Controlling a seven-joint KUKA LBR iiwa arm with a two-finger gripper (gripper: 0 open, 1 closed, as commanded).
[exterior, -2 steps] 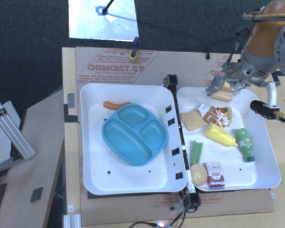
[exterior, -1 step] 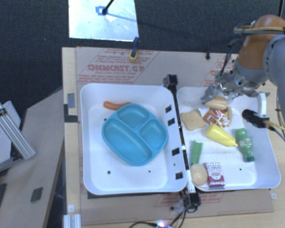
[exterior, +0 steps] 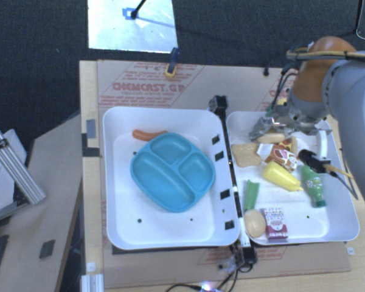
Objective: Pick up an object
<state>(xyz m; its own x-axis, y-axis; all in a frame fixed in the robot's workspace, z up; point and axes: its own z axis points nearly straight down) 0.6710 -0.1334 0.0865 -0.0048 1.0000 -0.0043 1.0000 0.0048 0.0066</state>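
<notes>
The brown cardboard-covered bench (exterior: pixel 152 81) carries two shallow white plastic bins side by side. The grey arm w/ orange band (exterior: pixel 328 72) is seen reaching in from the right, bent low over the far end of the right bin (exterior: pixel 340 227), presumably to get at the cluster there. The left bin (exterior: pixel 118 163) holds a light-blue divided plastic tray (exterior: pixel 172 171), set at a slant, w/ an orange toy hot dog (exterior: pixel 148 134) just beyond its far-left edge.

The task's candidates are heaped in the right bin: a tan bread-slice toy (exterior: pixel 246 155), a yellow wedge-shaped toy (exterior: pixel 281 176), a green toy bottle (exterior: pixel 312 187), a red-and-white printed packet (exterior: pixel 276 222), a green stick-shaped toy (exterior: pixel 250 195) and a pale round toy (exterior: pixel 253 223), loosely scattered as if for random picking.

The metal claw (exterior: pixel 274 126) is placed at the far-left part of that bin, just over a small pale bun-like toy (exterior: pixel 271 138); whether it's open or closed can't be told, and nothing is seen gripped. The bun and bread slice lie nearest, directly on the claw's near side; the packet lies well apart.
</notes>
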